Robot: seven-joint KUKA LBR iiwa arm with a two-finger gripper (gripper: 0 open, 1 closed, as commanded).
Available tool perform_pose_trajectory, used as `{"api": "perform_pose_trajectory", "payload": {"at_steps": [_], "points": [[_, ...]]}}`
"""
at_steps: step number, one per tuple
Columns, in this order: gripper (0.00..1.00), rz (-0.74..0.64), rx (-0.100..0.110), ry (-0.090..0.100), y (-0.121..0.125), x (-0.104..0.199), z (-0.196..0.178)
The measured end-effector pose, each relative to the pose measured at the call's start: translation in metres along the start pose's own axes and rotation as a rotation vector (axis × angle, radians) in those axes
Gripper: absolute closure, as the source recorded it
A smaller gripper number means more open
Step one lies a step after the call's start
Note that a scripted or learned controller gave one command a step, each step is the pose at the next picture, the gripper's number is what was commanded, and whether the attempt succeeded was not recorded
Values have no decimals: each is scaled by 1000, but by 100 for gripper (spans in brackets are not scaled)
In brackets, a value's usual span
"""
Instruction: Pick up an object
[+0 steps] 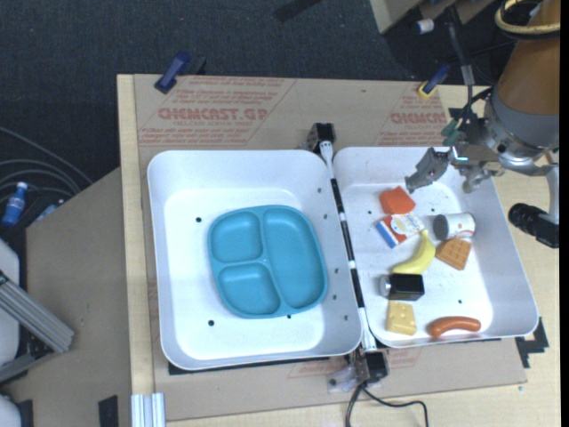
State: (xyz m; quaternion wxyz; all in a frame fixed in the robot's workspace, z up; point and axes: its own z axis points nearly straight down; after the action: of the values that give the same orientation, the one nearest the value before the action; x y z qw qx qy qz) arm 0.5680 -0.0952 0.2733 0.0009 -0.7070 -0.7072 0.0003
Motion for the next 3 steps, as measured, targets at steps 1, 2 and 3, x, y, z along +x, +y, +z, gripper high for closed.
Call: {"api": "perform_pose_trajectory", "payload": {"at_steps": [1, 2, 3], "points": [[0, 0, 1, 0, 52, 2, 93], [0, 0, -7, -3, 80, -2, 186], [100, 1, -4, -1, 79, -1, 178]]}}
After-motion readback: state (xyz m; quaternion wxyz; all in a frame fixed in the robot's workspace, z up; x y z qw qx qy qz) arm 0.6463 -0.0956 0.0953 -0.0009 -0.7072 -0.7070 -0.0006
